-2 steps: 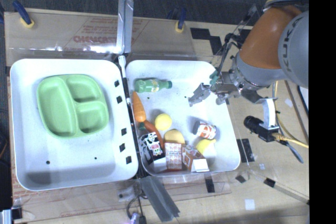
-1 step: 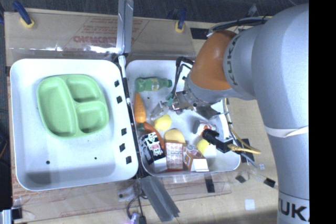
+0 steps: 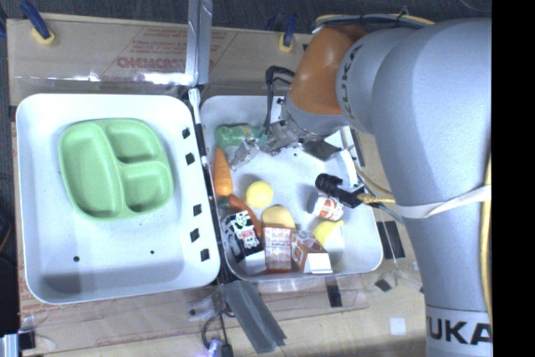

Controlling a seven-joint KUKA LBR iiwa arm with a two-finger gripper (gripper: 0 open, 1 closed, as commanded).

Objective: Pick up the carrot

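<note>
Two shallow white bins sit side by side on the tabletop in the camera view. The left bin holds a green divided plate; the right bin holds a clutter of toy foods.

Within the right bin, the carrot lies along the wall at about nine o'clock, pointing roughly twelve to six, its lower end touching a red-orange piece just below. A yellow lemon lies just beside it toward four o'clock, and a green leafy item sits at about eleven o'clock.

The claw hangs low over the bin's upper part, just beside the carrot's top end at its one o'clock. Whether it stands spread or closed I cannot tell; its tips blur into the clutter. Nothing is visibly held.

Judging by this, the pick is not yet done: the carrot rests in the bin, unlifted. What remains is to centre over it, close on it and raise it clear.
</note>
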